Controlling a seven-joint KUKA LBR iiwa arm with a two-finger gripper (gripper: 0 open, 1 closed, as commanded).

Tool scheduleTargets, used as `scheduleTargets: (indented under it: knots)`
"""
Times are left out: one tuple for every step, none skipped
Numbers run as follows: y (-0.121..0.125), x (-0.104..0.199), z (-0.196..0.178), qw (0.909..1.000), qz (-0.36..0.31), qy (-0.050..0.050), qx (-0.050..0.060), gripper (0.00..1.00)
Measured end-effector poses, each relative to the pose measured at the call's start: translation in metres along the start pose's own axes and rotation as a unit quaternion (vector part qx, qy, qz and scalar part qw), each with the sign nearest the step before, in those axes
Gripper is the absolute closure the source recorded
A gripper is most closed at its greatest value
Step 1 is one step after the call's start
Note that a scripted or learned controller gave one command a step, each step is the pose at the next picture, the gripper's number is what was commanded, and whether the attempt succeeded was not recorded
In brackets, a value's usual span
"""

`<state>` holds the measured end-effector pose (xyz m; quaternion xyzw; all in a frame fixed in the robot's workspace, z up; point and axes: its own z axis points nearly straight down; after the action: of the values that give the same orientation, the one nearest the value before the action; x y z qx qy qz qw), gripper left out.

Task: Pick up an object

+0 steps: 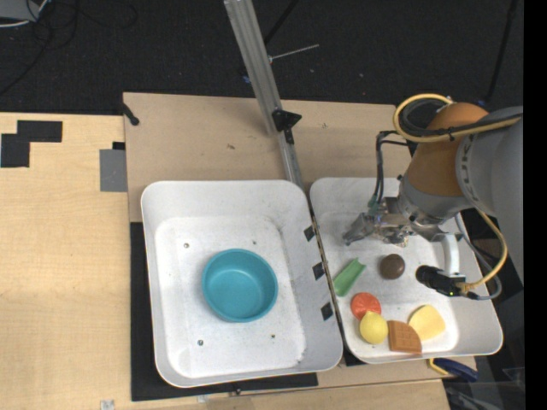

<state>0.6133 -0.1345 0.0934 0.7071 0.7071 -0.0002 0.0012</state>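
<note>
The grey arm with its orange band reaches in from the right and hangs its gripper (pixel 380 227) over the upper part of the right bin (pixel 338 196), a shallow white tray with rounded corners that sits just beside the left bin (pixel 162 203) on the pale wooden worktop (pixel 60 254). The gripper's metal fingers are a tangle of dull grey from this slant, and I cannot tell whether they stand apart or together; nothing is visibly caught between them. The candidates for picking lie loose in the right bin, gathered toward its near end, probably because they were simply dropped there for the arm to choose from. Closest to the gripper is a small dark brown ball (pixel 392 266), round and matte, just below it. Beside that, against the bin's left wall, lies a green wedge-like block (pixel 348 276), flat-faced and smooth. Further toward the camera sit a red rounded piece (pixel 365 303) touching a glossy yellow lemon-shaped toy (pixel 373 328), an orange-brown slab (pixel 404 337) with a rougher look, and a pale yellow block (pixel 427 322). The left bin holds a teal plastic bowl (pixel 240 284), smooth and open side up, well apart from the arm. The brown ball seems the likeliest target, though its roundness may let it roll away.
</note>
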Motion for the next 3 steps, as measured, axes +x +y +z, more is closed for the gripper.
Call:
scheduleTargets:
  knots:
    - [0.000,0.000,-0.011,1.0000,0.000,0.000,-0.001,1.00]
    - [-0.004,-0.006,-0.057,1.0000,0.000,0.001,-0.001,1.00]
    - [-0.004,-0.007,-0.110,1.0000,0.000,0.001,-0.001,1.00]
